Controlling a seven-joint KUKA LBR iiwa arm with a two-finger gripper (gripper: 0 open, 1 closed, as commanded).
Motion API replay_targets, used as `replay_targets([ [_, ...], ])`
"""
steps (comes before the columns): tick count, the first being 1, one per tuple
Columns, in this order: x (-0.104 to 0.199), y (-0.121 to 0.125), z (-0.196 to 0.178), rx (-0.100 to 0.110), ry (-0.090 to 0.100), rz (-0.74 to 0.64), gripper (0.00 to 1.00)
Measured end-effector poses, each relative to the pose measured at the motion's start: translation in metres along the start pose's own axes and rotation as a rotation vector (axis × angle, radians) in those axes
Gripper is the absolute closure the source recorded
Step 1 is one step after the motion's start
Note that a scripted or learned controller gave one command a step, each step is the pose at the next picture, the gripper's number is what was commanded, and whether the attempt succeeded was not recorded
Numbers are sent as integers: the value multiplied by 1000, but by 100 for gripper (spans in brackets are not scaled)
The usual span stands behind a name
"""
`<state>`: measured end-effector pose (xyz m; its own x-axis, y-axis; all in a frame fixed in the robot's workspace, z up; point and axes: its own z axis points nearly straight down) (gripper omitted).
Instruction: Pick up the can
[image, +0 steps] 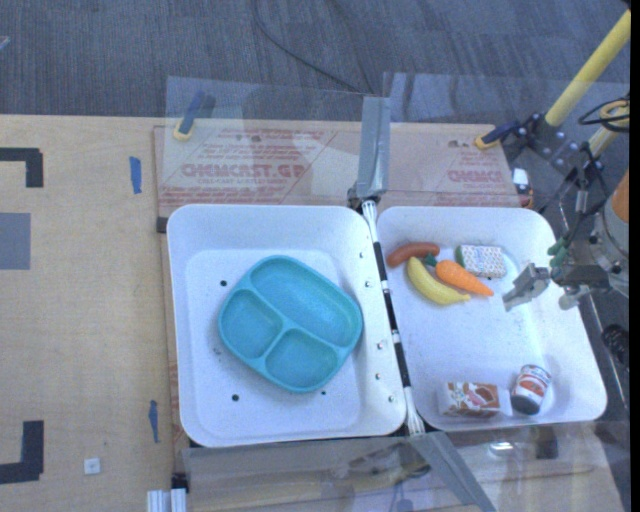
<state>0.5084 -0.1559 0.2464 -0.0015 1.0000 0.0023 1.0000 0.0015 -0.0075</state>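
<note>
Can: the can (531, 388) lies on its side near the front right corner of the right bin (470, 345). Nothing holds it.
Neighbour: a small flat packet (471, 398) lies just beside the can, on its left.
Gripper: the gripper (527, 285) hangs over the right side of the same bin, well apart from the can.
Fingers: they look a little spread with nothing between them, but they are small and blurry, so I cannot tell for sure.
Other food: a banana (436, 283), a carrot (463, 277), a sausage (412, 252) and a small box (483, 260) sit near the back of the bin.
Left bin: a blue plate (290, 322) with three parts sits in it.
Risk, rolling: the can is round, so a push could roll it away.
Risk, wall: the bin wall is close and could bump a finger.
Risk, wrong grab: the packet could get pinched too.
</note>
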Motion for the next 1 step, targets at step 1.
replay_targets([
  [1, -67, -30, 120, 0, 3, 96, 0],
])
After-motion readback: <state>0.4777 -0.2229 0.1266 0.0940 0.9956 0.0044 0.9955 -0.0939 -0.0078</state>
